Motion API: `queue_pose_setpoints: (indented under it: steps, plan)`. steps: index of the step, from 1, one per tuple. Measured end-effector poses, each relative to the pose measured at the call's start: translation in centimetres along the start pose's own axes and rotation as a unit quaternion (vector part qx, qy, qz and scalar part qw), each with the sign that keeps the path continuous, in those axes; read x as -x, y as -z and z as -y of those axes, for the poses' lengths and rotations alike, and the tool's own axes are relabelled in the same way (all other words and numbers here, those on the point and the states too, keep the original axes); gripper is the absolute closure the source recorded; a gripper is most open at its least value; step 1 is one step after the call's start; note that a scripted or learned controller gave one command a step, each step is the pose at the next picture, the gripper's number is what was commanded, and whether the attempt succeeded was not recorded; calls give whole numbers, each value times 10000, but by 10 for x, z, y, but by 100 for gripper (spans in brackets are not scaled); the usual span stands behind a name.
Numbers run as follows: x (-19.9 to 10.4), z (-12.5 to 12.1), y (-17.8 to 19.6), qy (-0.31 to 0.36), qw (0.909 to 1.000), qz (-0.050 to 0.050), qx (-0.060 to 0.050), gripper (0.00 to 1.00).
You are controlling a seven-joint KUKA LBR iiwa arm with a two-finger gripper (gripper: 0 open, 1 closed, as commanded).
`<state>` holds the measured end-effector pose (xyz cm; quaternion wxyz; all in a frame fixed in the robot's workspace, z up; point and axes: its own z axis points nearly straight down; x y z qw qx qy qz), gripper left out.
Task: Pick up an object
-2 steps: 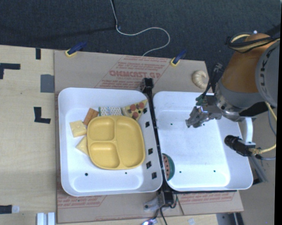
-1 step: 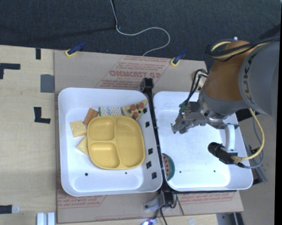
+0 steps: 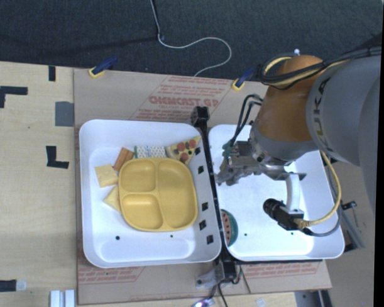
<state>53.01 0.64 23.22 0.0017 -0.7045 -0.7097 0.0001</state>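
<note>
Evidently the gripper (image 3: 224, 171) hangs low at the right bin's (image 3: 314, 248) left wall (its grasp state I cannot tell), presumably reaching for the round green-rimmed piece (image 3: 229, 225) nearby.

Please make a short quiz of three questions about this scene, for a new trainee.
1. True or false: the yellow divided plate lies in the left bin.
2. Over which bin is the end effector? A) left B) right
3. Fill in: the round green and red object lies at the right bin's ____ edge.

Key: 1 true; 2 B; 3 left.
</note>
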Motion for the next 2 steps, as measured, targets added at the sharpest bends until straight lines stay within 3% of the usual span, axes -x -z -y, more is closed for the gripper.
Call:
queue_pose_setpoints:
  steps: [1,2]
  plan:
    - [-4,8,-19,-33,10000,15,-12,100]
    - [-14,4,-1,-23,10000,9,8,100]
